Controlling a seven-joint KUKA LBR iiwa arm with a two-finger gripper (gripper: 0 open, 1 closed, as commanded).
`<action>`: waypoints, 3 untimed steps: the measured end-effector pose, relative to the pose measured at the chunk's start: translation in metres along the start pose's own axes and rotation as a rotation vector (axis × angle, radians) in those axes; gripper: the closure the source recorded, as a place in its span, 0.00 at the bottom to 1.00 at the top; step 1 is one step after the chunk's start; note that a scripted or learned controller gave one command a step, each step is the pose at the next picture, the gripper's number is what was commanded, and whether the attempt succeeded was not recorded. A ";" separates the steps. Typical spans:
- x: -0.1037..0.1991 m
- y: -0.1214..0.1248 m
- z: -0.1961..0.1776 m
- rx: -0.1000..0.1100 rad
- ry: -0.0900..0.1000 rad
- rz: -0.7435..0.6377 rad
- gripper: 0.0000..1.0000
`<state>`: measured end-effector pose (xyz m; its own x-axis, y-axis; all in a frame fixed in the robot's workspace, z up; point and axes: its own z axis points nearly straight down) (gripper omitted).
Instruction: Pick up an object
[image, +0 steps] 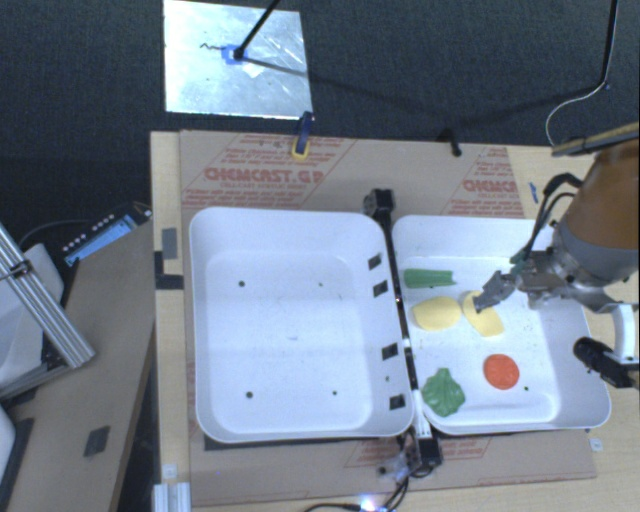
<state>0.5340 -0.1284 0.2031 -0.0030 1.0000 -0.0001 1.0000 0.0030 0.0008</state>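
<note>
The pick is under way but, as far as the view shows, not done. The arm reaches in from the right, and its pincer (490, 297) is down in the right bin (570, 400), its dark tip at the upper edge of the smaller yellow piece (484, 319) — touching it or just above it, the slant of the camera leaves that unsettled. Whether the pincer is open or closed I cannot tell.

Every object lies on the bin floor: the larger yellow piece (437, 313) just beside the smaller one, a green strip (428, 277) above them, a red-orange disc (501, 371) below, and a green leafy piece (443, 391) near the divider. Nothing looks lifted. The left bin (290, 320) holds no part of the work so far. What remains, by my reading — a firm grip on the yellow piece, then the raise.
</note>
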 end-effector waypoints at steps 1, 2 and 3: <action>0.047 -0.003 -0.192 -0.021 -0.001 -0.007 0.00; 0.045 -0.004 -0.193 -0.007 -0.001 -0.006 1.00; 0.130 -0.022 -0.256 -0.009 0.003 -0.010 1.00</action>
<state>0.5111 0.0019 0.4587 -0.0132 0.9999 0.0024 0.9999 0.0131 0.0096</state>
